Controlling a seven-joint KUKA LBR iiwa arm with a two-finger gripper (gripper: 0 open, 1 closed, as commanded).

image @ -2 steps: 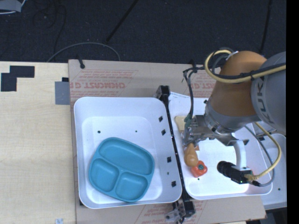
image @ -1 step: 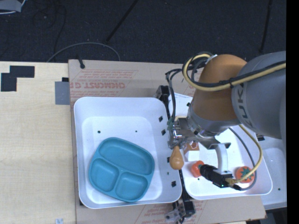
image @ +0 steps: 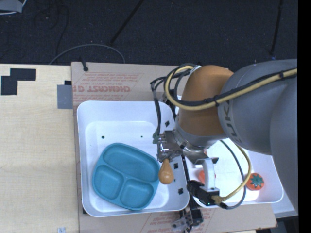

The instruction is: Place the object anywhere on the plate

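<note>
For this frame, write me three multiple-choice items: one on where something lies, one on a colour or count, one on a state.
1. Where does the blue plate lie?
A. In the left bin
B. In the right bin
C. On the bare bench

2. How many compartments does the plate have?
A. One
B. Three
C. Five

3. How does the brown pear-shaped object stand to the plate?
A. It lies in the middle of the plate's largest compartment
B. It is at the plate's right edge, just below the gripper
C. It lies in the other bin, far from the plate

Answers:
1. A: the plate rests on the floor of the left bin.
2. B: one long section above two smaller ones.
3. B: the object sits by the plate's right rim, under the gripper.
</note>
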